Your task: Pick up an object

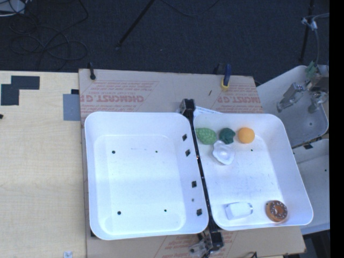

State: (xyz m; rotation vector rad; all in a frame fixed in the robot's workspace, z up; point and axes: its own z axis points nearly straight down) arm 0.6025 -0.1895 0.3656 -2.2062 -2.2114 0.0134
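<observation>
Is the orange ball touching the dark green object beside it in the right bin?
Apart. The camera view shows a strip of white bin floor between the orange ball and the dark green object.

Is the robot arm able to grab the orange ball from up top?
Probably yes. The orange ball sits uncovered near the far edge of the right bin, with nothing above it. The dark green thing beside it is close, so the fingers have little room on that side.

A robotics lab is indicated: 2 shallow white plastic bins are set on printed cardboard, with loose black cables across dark flooring.
</observation>
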